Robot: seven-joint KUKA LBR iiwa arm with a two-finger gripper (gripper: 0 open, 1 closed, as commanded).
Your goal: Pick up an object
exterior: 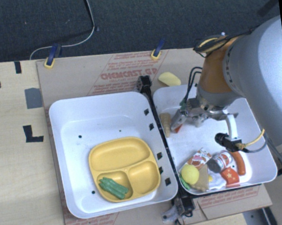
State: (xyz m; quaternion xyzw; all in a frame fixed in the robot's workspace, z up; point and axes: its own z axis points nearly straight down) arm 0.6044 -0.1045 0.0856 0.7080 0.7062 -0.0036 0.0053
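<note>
Gripper (183, 119) fingers are seen low in the right bin (250, 120), close to the divider between the two bins, but whether they are spread or pressed together cannot be told, since the wrist hides most of them. A small red-and-tan piece (175, 124) lies just beside the fingertips; contact with it cannot be confirmed, and nothing is clearly shown between the fingers. A pale yellow object (169, 79) rests at the far rim of the right bin, beyond the gripper. In the near end of the right bin a cluster of objects is gathered: a yellow ball (190, 174), a dark round can (216, 165), an orange carrot-like piece (240, 163) and a red piece (230, 176). The left bin (69, 119) holds a yellow divided plate (131, 154), with a green item (113, 187) in one compartment. On the cardboard sheet (74, 77) beyond the bins, red printing can be read in part as "CHEMCAST".
</note>
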